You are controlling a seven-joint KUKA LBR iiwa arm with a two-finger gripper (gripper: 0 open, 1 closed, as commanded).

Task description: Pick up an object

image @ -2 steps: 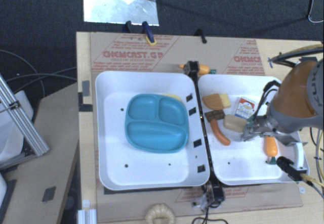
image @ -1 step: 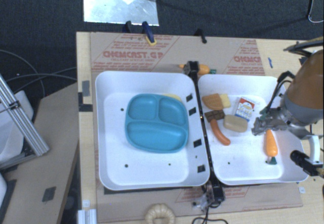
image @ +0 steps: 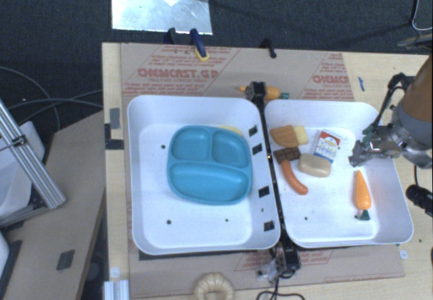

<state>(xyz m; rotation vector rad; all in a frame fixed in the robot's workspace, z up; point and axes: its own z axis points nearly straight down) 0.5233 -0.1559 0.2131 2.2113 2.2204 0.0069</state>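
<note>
- While the grey two-finger gripper (image: 360,154) hangs over the right white bin (image: 389,227) near its right wall, I honestly can't tell how it's set (too small and blurry).
- Nothing visibly pinched in it.
- Orange plastic carrot with a green tip (image: 362,192) lies just below the gripper, pretty close.
- Further left: small red-and-white carton (image: 327,145), beige rounded block (image: 315,165), orange sausage-shaped piece (image: 294,177), brown chunk (image: 287,154), tan bread-like wedge (image: 285,135).
- Left white bin (image: 152,231) has a blue divided plastic plate (image: 209,163).
</note>
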